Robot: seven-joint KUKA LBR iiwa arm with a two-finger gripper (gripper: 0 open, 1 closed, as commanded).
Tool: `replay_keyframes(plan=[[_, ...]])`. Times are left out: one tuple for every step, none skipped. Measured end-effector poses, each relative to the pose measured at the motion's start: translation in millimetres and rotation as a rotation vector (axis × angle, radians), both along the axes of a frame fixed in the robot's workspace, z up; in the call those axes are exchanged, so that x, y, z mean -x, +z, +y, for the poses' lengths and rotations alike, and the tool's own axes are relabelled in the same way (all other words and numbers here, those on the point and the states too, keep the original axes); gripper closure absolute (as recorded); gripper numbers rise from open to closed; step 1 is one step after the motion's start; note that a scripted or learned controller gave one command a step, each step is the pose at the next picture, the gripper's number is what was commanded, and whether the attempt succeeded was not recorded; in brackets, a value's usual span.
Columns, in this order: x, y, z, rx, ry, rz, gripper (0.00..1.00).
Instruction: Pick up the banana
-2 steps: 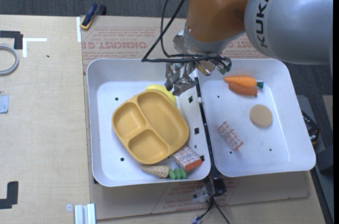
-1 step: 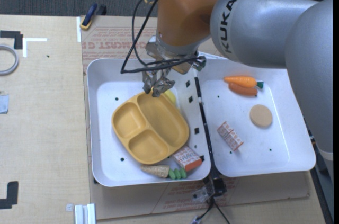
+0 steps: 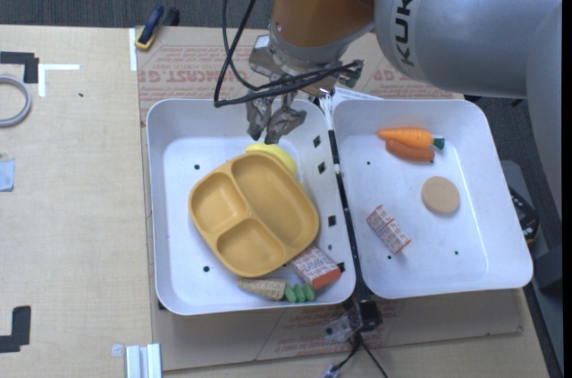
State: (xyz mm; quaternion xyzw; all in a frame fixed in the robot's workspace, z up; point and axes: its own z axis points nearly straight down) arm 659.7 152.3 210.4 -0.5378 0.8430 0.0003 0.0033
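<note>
Reaching down over the left bin (image 3: 170,189), pincer (image 3: 273,130) just above the banana (image 3: 275,155).

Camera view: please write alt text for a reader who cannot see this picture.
A grey and orange robot arm holds its two-finger gripper just above a yellow banana that peeks out behind a yellow divided plastic plate in the left white bin. The right white bin holds an orange toy carrot, a round tan disc and a small patterned packet.
</note>
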Motion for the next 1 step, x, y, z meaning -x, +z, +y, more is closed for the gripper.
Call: replay_keyframes(plan=[[0.1,-15.6,20.7,0.001,0.287,0.000,1.00]])
